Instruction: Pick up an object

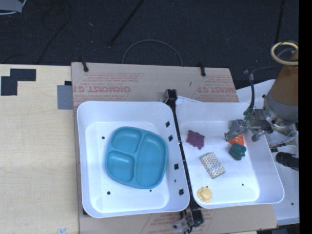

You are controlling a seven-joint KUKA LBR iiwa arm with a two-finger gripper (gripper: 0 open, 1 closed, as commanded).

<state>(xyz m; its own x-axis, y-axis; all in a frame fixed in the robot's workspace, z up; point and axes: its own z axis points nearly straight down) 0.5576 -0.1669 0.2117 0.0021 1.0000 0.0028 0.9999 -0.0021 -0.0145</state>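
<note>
The pickup looks barely begun. The gripper [237, 132] sits low in the right bin [273, 191], right over an orange piece [238, 140] and just above a teal block [238, 151]; whether its pincer is apart or clamped, I cannot tell. Nothing is visibly lifted: a purple piece [195, 139], a patterned pouch [212, 165] and a yellow toy [204, 194] all lie on the bin floor. The left bin [90, 121] bears a blue divided plate [137, 156]. Grasping and raising an object are left, by my judgement
</note>
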